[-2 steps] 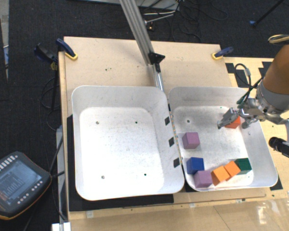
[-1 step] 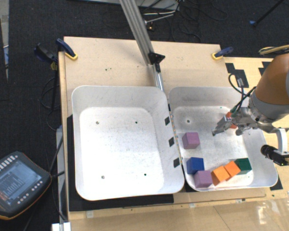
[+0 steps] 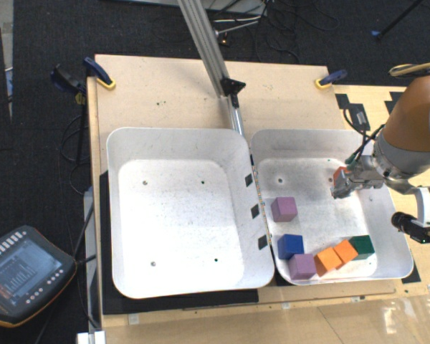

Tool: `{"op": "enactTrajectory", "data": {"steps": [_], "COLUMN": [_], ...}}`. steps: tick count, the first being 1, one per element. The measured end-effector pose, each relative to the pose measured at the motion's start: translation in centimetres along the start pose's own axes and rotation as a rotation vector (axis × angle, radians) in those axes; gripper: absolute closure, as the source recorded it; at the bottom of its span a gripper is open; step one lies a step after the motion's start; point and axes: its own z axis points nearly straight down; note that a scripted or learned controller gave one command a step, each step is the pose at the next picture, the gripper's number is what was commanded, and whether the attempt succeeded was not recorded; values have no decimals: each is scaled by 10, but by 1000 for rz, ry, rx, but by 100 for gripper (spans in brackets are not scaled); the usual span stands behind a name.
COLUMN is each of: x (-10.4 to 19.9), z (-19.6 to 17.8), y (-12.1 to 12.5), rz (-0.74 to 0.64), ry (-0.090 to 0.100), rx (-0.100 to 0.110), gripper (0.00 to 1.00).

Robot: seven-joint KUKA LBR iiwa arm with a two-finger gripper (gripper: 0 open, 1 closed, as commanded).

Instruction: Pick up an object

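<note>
Over the right bin [image 3: 398,253] the tool [image 3: 339,186] hangs, its grip state impossible to tell, so it should descend squarely on the lone purple cube [image 3: 284,208] near the bin's middle, well apart from the crowded cluster along the front wall.

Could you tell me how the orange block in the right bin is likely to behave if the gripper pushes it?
The orange block looks flat-faced, so it would probably slide, not roll. It touches the green block and sits close to a purple block, so a push would likely shift them too.
</note>
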Motion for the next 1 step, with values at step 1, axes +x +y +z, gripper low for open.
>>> {"op": "enactTrajectory", "data": {"steps": [1], "x": [4], "z": [-44], "y": [-1], "rz": [-3], "ry": [-1], "rx": [-4], "gripper": [100]}}
